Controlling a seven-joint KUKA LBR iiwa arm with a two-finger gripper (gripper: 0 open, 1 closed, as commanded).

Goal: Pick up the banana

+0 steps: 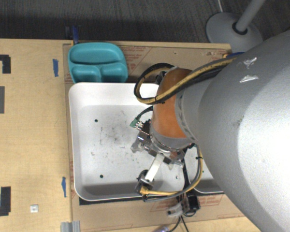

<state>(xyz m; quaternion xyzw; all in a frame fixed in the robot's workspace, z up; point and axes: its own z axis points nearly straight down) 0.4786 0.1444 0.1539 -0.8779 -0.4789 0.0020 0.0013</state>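
Observation:
My gripper point(146, 146) hangs under the orange wrist band point(170, 111), low over the right part of the white bin point(87, 129). The grey arm point(241, 129) reaches in from the right and hides the bin's right side and everything beyond it. The bare bin floor to the left of the gripper has only dark scuff marks and small specks.
A teal divided tray point(97, 62) stands just behind the bin's far edge. Flat cardboard bench point(29, 129) lies to the left of the bin, marked with black and blue tape. Yellow and black cables point(150, 93) loop around the wrist.

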